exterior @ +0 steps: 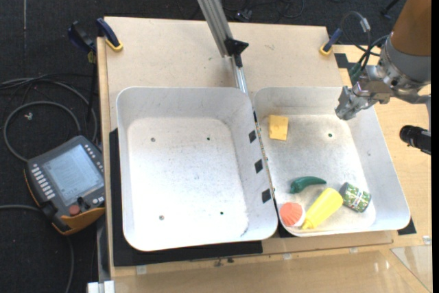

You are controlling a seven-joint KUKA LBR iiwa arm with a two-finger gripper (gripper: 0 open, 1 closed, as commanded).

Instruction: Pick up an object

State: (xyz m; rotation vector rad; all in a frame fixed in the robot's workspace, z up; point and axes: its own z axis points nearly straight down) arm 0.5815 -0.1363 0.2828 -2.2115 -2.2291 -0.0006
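Fingers [346,110] over right bin [384,168], spread unclear; yellow block [278,127] well apart.

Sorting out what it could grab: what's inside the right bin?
The right bin holds a yellow block, green curved piece, yellow bottle, orange ball and green can. Nothing visibly covered.

Two shallow white bins side by side on the bench [171,51]. Left bin [137,106] bare of objects. In the right bin [384,168]: yellow block [278,127] toward the far left; along the near wall, orange-red round piece [292,214], yellow bottle-like object [322,208] just right of it, green curved piece [306,183] just beyond, green can [355,197] at right. Gripper [345,109] over the bin's far right corner, well apart from all objects.
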